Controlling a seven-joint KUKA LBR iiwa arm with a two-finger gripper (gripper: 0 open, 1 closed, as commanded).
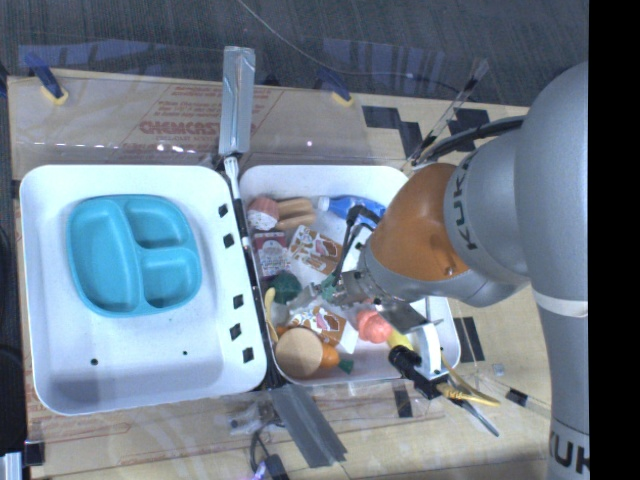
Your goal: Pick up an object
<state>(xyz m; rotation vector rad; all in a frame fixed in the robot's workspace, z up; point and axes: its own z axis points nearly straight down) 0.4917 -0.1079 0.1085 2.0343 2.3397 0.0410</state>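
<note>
Arm is reaching into the right bin, hand sitting low among the cluttered objects there. Can't tell its grip state. Blue tray is lying in the left bin.

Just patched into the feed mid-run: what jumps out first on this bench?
The big grey arm with its orange band dominates the right side, bent down over the right bin. That bin is crowded with small toy food items, including a tan round piece near its front edge. The left bin holds a turquoise divided plate lying flat.
</note>
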